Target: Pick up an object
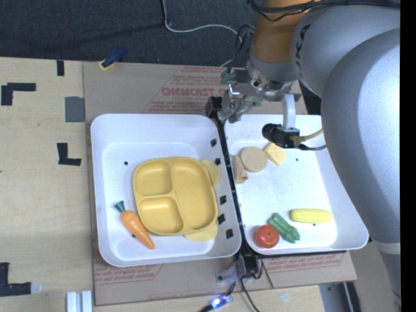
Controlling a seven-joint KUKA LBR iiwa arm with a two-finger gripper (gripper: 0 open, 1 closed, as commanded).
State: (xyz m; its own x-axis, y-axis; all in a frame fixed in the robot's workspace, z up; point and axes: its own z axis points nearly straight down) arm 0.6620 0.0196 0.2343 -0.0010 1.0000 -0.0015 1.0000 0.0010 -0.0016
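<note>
My gripper (229, 106) hangs over the back end of the rim between the two bins, below the orange band (279, 25). No object shows in it. In the right bin (338, 239), closest to the gripper, lie a round tan biscuit (253, 159), a pale yellow cheese wedge (275, 155) and a small tan piece (239, 170). At that bin's front are a corn cob (311, 216), a green pod (284, 227) and a red tomato (266, 236). The left bin (107, 142) holds a yellow divided plate (175, 194) and a carrot (136, 229).
Pale yellow flat pieces (203, 234) stick out from under the plate. The big grey arm (357, 77) covers the right side and the right bin's back corner. A black fitting with a cable (281, 134) hangs over the right bin. Both bins rest on cardboard (130, 90).
</note>
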